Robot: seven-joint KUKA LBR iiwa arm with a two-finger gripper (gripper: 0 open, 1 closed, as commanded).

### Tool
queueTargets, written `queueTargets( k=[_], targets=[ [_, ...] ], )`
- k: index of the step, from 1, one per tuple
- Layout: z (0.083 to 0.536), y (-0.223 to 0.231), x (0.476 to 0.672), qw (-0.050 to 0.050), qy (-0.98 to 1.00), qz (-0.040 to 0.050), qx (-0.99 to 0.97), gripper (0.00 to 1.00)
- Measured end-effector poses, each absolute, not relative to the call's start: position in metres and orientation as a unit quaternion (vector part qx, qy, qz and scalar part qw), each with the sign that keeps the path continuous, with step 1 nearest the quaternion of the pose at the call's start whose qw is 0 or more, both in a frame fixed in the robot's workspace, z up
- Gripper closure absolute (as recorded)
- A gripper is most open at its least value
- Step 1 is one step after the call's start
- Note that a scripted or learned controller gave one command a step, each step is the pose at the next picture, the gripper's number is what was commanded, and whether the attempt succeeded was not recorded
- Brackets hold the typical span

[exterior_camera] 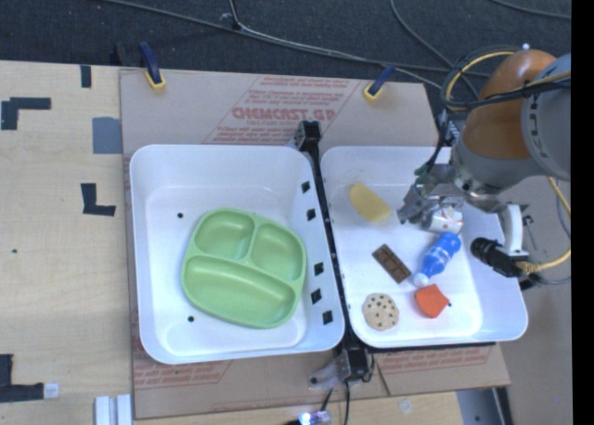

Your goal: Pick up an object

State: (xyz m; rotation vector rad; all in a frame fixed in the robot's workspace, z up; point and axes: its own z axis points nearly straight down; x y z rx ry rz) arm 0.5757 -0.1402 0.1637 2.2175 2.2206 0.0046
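1. Right bin (501,326) – it holds five loose objects, any of which could serve as the object to pick up. None of them is seen between the fingers.
2. Blue bottle (437,257) – lies tilted near the bin's centre, white cap end pointing to about 1 o'clock, just below the gripper.
3. Orange block (431,302) – sits at 6 o'clock from the bottle, just beside its lower end.
4. Brown bar (391,264) – lies at 9 o'clock from the bottle, near it, set on a diagonal.
5. Round cookie (380,312) – rests at 7 o'clock from the bottle, close to the bin's near wall.
6. Yellow piece (369,202) – lies at 10 o'clock from the bottle, toward the bin's far left corner, apart from the rest.
7. Gripper (432,212) – hangs over the upper right part of the right bin, at 12 o'clock from the bottle. From where I stand I cannot tell its state.
8. Arm (506,131) – grey with an orange band, reaches in at 3 o'clock.
9. Left bin (153,173) – touches the right bin along a shared edge and holds a green divided plate (244,267).
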Motion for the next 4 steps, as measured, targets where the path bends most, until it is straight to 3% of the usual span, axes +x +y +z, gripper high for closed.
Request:
queueTargets(
  k=[2, 4],
  targets=[
    [0.254, -0.136, 0.576, 0.002, 0.708, 0.0013, 0.706, 1.0],
    [0.24, -0.024, 0.552, -0.001, 0.709, -0.0008, 0.705, 1.0]
  ],
)
